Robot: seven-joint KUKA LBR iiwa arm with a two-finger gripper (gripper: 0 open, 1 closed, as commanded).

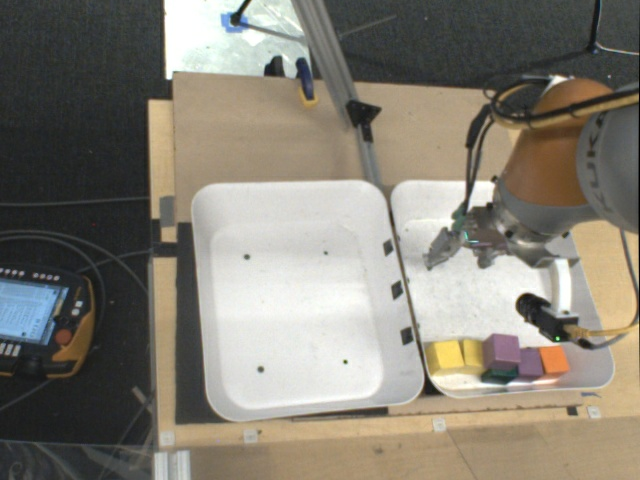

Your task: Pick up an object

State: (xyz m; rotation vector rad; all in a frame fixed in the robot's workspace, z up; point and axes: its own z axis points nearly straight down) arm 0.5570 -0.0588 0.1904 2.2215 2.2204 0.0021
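So the tool (458, 248) is hanging over the right bin (420, 208), up toward its far left part, and there's nothing between its fingers as far as I can see. Whether they're apart or together, honestly can't tell from this angle, they're just grey blobs.

My read: it's in the approach step, no pick made yet. The stuff to grab is all bunched along the near edge of that right bin: a yellow block (456, 356), a purple block (502, 348), a dark green block (497, 375) tucked under it, a mauve block (530, 362) and an orange block (555, 360) in the near right corner. They're touching each other, so the next move probably needs the tool to travel toward the near edge and drop on an outer one, like the yellow.

The left bin (215, 208) sits just beside it on the tan worktop (250, 118). Off the worktop's left side there's a teach pendant (40, 318) on dark floor.
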